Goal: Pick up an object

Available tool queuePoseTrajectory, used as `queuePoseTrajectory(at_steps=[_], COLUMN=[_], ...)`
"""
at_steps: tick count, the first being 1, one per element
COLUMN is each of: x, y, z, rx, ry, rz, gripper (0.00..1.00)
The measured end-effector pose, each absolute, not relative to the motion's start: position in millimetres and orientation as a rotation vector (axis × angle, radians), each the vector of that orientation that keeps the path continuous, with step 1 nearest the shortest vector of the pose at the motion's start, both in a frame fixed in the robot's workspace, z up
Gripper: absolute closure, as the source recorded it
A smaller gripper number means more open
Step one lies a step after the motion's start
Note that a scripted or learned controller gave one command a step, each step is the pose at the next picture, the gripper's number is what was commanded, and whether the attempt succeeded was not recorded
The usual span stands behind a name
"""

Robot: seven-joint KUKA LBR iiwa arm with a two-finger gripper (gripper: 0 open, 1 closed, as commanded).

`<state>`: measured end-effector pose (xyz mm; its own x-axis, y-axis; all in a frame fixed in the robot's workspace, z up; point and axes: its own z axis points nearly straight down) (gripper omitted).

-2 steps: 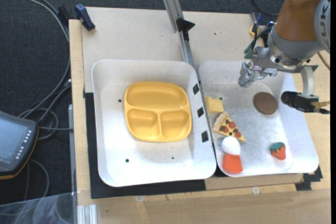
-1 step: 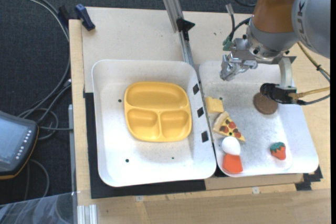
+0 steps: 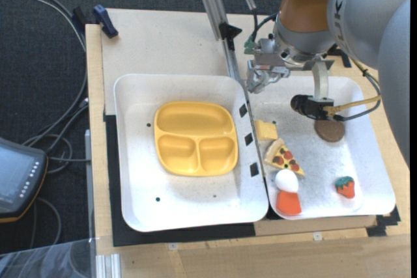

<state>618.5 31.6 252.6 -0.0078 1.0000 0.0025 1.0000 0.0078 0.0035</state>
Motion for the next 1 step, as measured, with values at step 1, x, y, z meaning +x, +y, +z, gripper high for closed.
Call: queuePoseTrajectory(at_steps=[1], x=[619.3], y=[85.3], z=[238.3], rx=[2.217], ry=[2.231], rz=[-0.001], gripper=[1.0])
